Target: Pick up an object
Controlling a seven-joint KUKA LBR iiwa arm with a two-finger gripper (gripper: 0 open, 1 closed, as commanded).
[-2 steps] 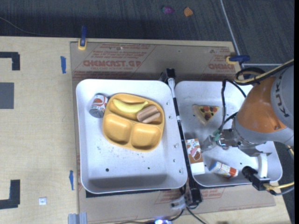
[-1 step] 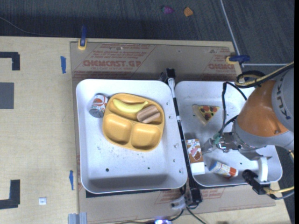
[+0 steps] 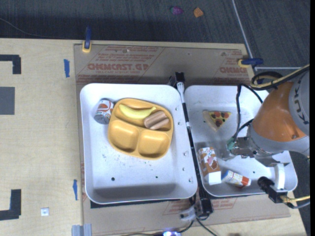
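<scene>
Two shallow white bins sit side by side on the bench, the left bin (image 3: 93, 181) and the right bin (image 3: 290, 181). Near the right bin's front edge lie a small tube-like bottle (image 3: 235, 179) with an orange end and, touching it on the left, a small white block (image 3: 214, 178). Just behind these, against the bin's left wall, lies a printed snack packet (image 3: 208, 160). The gripper (image 3: 235, 146) hangs over the middle of the right bin, just beside the packet; whether its fingers are spread or pressed together cannot be told, and nothing shows between them. Toward the far edge of the right bin lies a toy pizza slice (image 3: 217, 118). In the far half of the left bin rests a yellow compartment tray (image 3: 133, 139) bearing a banana (image 3: 134, 112) and a hot dog (image 3: 156, 120) in its far compartment. A small can (image 3: 103, 110) touches the tray's far left corner.
</scene>
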